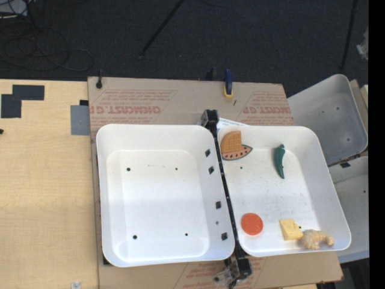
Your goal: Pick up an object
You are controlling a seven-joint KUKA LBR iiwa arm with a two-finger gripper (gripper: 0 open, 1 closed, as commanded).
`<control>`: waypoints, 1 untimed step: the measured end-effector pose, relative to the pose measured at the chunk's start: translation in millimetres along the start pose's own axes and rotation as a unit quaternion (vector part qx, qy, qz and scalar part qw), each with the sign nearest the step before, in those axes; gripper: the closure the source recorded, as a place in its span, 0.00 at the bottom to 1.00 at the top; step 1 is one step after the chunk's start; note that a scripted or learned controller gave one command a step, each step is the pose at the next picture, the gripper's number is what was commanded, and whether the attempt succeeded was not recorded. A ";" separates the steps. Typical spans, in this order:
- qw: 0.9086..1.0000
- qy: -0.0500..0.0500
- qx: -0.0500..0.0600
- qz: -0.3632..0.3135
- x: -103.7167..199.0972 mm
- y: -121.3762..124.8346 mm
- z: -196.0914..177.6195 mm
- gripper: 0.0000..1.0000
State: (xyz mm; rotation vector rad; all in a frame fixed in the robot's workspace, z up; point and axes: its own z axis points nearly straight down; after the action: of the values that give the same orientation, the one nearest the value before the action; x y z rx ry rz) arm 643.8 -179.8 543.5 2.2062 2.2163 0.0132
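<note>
Two shallow white bins sit side by side on a sheet of brown cardboard [180, 101] that covers the surface [42, 179]. The left bin [111, 191] shows a bare floor with a few small dark holes. The right bin [328, 179] holds all the loose things.

Near its top left corner, close against the divider between the bins, lies an orange wedge with a darker rim [233, 145], shaped like a slice of fruit. To its right, well apart, a slim green pepper-like piece [280, 161] lies roughly lengthwise toward the bin's far wall. Near the front of the bin rests a flat red-orange disc [252, 224]. To the right of the disc is a small yellow block [291, 229], and just beside it, touching or nearly so, a knobbly tan piece [316, 239] that looks like a ginger root, pressed toward the front right corner.

The gripper's position relative to these things cannot be told from this view, nor how far it is opened or whether it has hold of anything.

The cardboard carries red printed lettering, seen upside down along the far edge behind both bins and partly at the front edge; the letters are too blurred to read with certainty. A blue clamp [228, 83] grips the cardboard's far edge, and black clips run along the divider between the bins.
</note>
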 end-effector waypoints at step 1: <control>1.000 0.004 0.017 0.002 -12.3 -7.0 293.6 1.00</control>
State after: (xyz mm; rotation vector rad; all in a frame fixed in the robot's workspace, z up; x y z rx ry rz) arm 641.6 -193.4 249.9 2.2326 2.2316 -0.0143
